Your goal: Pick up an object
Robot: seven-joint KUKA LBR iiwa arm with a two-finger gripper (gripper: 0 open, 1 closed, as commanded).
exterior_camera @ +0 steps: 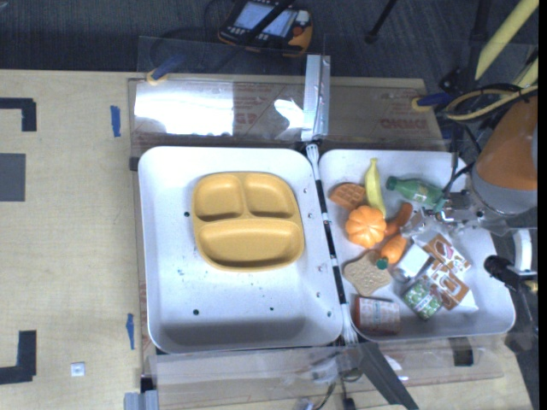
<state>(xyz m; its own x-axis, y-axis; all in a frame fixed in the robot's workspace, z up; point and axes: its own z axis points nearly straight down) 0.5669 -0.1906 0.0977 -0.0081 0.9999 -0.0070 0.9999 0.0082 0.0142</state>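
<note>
In the right bin (500, 310), a green bottle (414, 190) is seen lying on its side, long axis across the bin, just left of the gripper (453, 212); whether anything is gripped cannot be told.

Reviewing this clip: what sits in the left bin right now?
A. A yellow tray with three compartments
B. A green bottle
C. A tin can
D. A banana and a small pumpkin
A: the yellow three-compartment tray lies alone in the left bin, while the banana, small pumpkin, green bottle and can all lie in the right bin.
</note>
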